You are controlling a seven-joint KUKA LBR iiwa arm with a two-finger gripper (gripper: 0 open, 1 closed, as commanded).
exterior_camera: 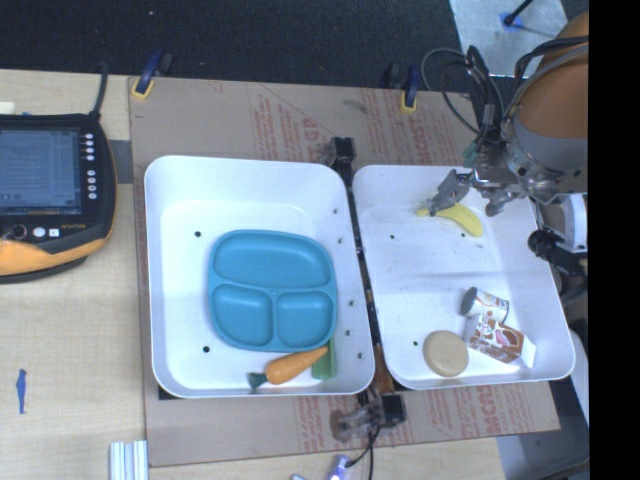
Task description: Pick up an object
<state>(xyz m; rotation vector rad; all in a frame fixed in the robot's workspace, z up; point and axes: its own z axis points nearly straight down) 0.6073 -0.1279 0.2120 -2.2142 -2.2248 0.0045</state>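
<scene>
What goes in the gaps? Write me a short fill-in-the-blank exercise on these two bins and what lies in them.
1. The blue plastic divided plate lies in the ____ shallow white bin.
2. The orange toy carrot lies beside the plate's ____ edge.
3. The two-finger gripper is over the right shallow white bin, at the ____ banana-shaped piece.
4. The round tan disc lies just left of the ____ and white packet.

Missing words: left; near; yellow; brown

A pale wooden bench (70, 368) is carrying a brown cardboard sheet (260, 128), while dark carpeted floor (250, 13) is stretching behind; a black-and-orange handheld control tablet (50, 193) is lying at left.
</scene>
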